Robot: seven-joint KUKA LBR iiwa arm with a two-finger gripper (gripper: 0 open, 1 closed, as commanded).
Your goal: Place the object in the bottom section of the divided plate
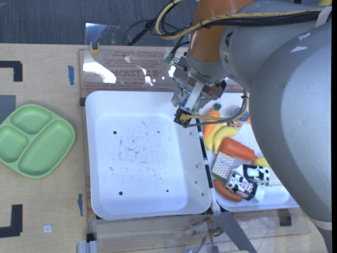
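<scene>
1. We take the divided plate (36, 140) as our landmark: green, three sections, lying on the bare bench well to the left of both bins. Its large bottom section, the goal, holds nothing.

2. The left bin (142, 204) lies just right of the plate. The right bin (274, 196) lies farther right again, beyond the shared wall, and holds the clutter: a banana (221, 136), an orange carrot-like piece (238, 148), a red sausage-like piece (227, 192), a black-and-white patterned toy (243, 184) and a dotted card (222, 165).

3. The gripper (185, 116) hangs well right of the plate, over the wall between the two bins near their far end. Whether its tips are spread or pressed together we cannot tell; they read as one dark blur, and we see nothing clearly between them.

4. Which object is meant is not clear to us. Every candidate sits in the right bin, far from the plate.

5. Our judgement: the pick step is in hand, not the placing.

6. The next move calls for a secure grasp on one item in the right bin, a lift clear of the bin walls, then a long carry leftward across the left bin to the plate's bottom section.
</scene>
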